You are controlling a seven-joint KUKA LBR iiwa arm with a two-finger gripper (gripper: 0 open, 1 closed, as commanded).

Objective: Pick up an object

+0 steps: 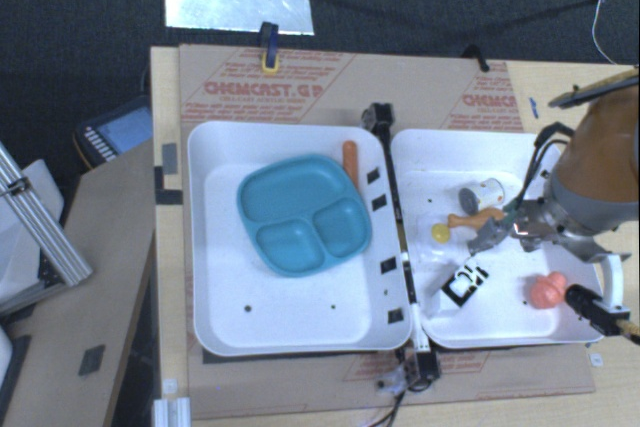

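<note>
My gripper (494, 233) hangs low over the middle of the right bin (420, 155), reaching in from the right. Just to its left an orange-and-tan tool (468, 218) lies on the bin floor, with a small yellow ball (440, 233) beside it. A white cylinder (490, 189) lies a little behind the gripper. In front of it sit a black-and-white block (463, 282) and, further right, a pink rounded object (546, 290). I see nothing held in the gripper.
The left bin (215, 315) holds a blue divided plate (303, 214) and an orange stick (350, 160) at its back right. A black divider rail (390, 205) runs between the bins. The arm's orange band (605, 150) looms over the right bin's right side.
</note>
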